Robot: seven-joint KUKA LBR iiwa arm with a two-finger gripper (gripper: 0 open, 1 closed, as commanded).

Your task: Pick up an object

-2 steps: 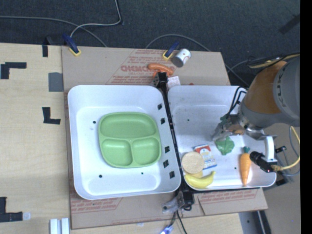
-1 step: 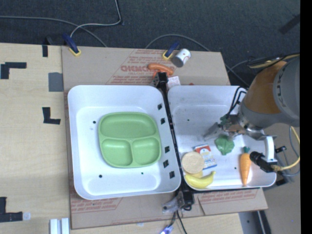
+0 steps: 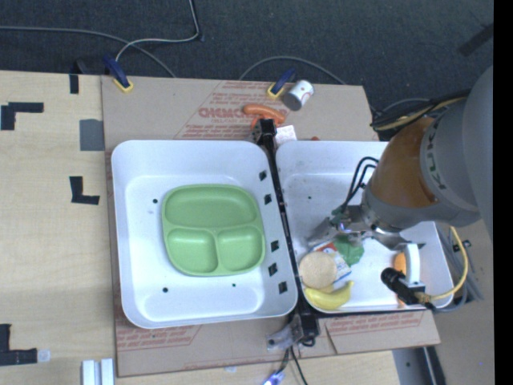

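Big picture first: the arm [image 3: 429,167] leans in from three o'clock over the right bin [image 3: 321,163], gripper [image 3: 346,224] low among the clutter. Jaws? Cannot tell, the wrist blocks them. Left bin [image 3: 136,175] carries a green divided plate [image 3: 214,228]. Candidates sit at the right bin's six o'clock corner: a round tan bun [image 3: 318,269], likely light and squashy, best pinched across its width; touching it below, a banana [image 3: 329,298], curved and soft, best taken mid-body. The green scrap [image 3: 351,253] by the gripper is hard to identify.
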